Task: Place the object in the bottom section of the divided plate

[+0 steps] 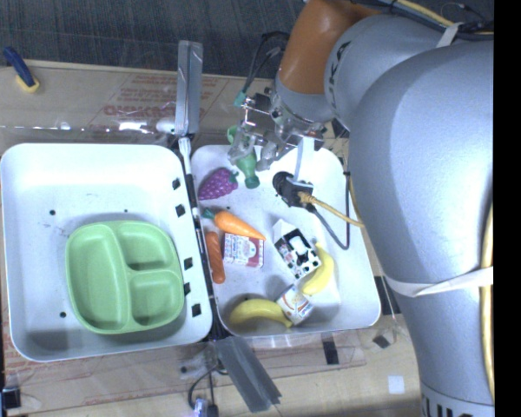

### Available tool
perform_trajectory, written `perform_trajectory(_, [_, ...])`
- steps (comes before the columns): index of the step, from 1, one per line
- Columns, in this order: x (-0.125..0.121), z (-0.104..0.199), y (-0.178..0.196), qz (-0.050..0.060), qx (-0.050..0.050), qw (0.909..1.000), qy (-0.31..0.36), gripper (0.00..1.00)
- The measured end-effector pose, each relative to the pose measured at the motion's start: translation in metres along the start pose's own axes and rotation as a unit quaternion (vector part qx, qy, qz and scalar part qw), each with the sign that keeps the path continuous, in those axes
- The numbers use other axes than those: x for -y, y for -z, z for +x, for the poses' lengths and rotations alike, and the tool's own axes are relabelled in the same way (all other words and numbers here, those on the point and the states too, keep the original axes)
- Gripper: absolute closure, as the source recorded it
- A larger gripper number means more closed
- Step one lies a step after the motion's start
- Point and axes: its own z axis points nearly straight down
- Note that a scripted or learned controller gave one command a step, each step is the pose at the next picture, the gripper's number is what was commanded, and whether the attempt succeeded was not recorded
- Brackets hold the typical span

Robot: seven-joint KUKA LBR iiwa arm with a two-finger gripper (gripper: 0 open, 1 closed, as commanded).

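Note:
The green divided plate [122,276] lies in the left bin [26,181], with one large section and two smaller ones. My gripper [249,165] hangs over the back left corner of the right bin [358,276], just above and right of a purple bunch of grapes [218,183]. Something small and green shows at the gripper's tip, and I cannot make out whether it is held. In front of the grapes lie an orange carrot [238,224] and a red carton [242,250].
The right bin also holds a black-and-white box [296,248], two yellow bananas [319,272] [259,313], a small packet [295,304] and an orange stick-shaped item [214,259] by the left wall. The arm's grey body covers the right side.

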Motion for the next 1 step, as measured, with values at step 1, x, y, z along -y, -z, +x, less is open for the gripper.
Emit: perform_trajectory(1, [0.0331, 0.0912, 0.0251, -0.003, 0.001, 0.9969, 0.078, 1.00])
